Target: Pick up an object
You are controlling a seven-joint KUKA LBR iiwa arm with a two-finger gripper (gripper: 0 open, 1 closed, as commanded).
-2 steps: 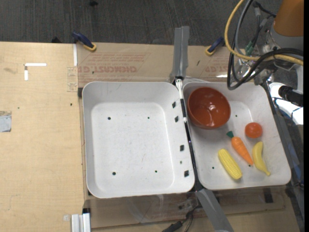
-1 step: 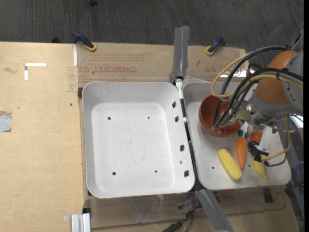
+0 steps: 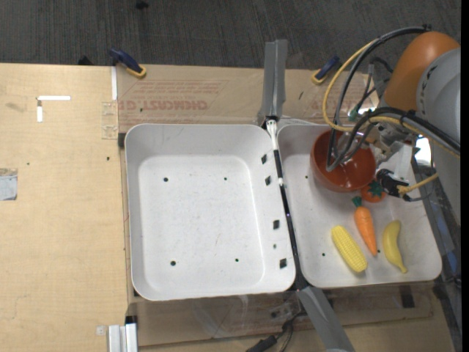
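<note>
The claw [image 3: 338, 161] reaches down into the red bowl [image 3: 343, 169]; whether it is apart or together cannot be told. The approach looks under way; next comes gripping the bowl's rim, then lifting clear of the carrot [image 3: 365, 229] beside it.

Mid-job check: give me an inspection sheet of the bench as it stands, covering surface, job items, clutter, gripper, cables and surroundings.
Surface: wooden bench bearing two shallow white bins, left bin and right bin, side by side.
Job's things: all in the right bin: red round bowl at the far end; yellow corn cob, orange carrot with green top and yellow banana side by side nearer the camera.
Clutter: a small red and green item beside the bowl, too hidden to identify.
Gripper: gripper reaches down into the red bowl; finger state cannot be told.
Cables: yellow and black cables loop along the arm over the right bin.
Surroundings: dark carpet beyond the bench; blue and yellow clamps on the far edge.
</note>
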